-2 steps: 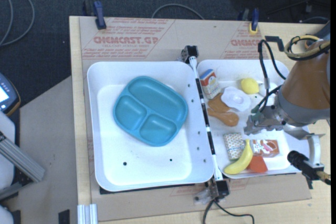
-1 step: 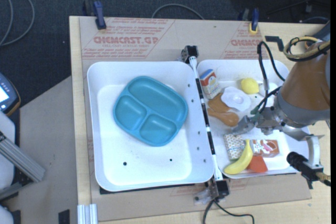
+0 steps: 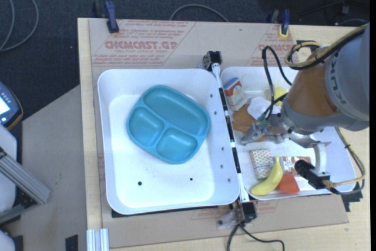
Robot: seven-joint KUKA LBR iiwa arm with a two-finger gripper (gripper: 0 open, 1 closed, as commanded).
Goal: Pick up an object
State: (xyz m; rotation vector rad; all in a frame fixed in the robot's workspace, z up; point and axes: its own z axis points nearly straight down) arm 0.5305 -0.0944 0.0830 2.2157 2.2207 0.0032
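Observation:
The grey arm with its orange band (image 3: 311, 94) reaches in from the right over the right bin (image 3: 348, 153). My gripper (image 3: 254, 133) hangs low in the middle of that bin, over a pile of small objects. Just above-left of it lies a brown lump (image 3: 241, 119), and behind that stands a small white carton with red and blue print (image 3: 234, 91). Below the gripper lie a speckled packet (image 3: 261, 159), a yellow banana (image 3: 267, 179) and an orange-red piece (image 3: 288, 184). A yellow object (image 3: 278, 93) peeks out by the arm. I see nothing lifted from the bin.
The left bin (image 3: 111, 144) holds a blue divided plate (image 3: 168, 123). A black rail with clamps (image 3: 226, 126) runs between the bins. Black cables (image 3: 271, 62) loop above the right bin. Blue clamps (image 3: 110, 13) sit at the bench's far edge.

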